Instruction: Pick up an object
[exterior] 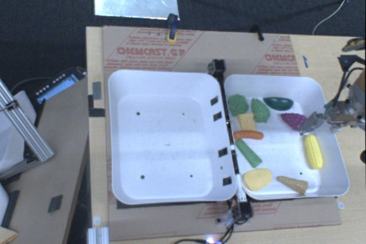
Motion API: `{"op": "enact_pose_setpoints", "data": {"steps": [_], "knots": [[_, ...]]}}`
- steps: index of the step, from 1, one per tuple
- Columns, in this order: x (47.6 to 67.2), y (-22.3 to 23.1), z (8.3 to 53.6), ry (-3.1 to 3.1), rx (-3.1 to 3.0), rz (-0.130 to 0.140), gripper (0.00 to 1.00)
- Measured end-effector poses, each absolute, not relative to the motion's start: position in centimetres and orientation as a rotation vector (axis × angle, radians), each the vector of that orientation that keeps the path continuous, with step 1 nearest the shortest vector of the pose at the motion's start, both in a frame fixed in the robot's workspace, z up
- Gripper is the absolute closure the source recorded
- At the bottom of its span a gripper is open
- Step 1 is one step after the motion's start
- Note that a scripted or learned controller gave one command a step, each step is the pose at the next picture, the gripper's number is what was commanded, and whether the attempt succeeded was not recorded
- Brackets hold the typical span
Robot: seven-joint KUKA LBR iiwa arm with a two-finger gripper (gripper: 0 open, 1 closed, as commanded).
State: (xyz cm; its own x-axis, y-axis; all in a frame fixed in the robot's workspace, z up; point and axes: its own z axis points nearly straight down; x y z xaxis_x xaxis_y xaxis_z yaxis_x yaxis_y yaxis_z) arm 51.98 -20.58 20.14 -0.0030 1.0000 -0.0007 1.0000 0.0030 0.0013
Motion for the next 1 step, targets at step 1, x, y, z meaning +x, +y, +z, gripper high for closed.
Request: {"op": "enact_pose_setpoints", "data": {"steps": [1], "knots": [[57.69,-17.04,7.91,2.232,2.211,0.003,0.00]]}}
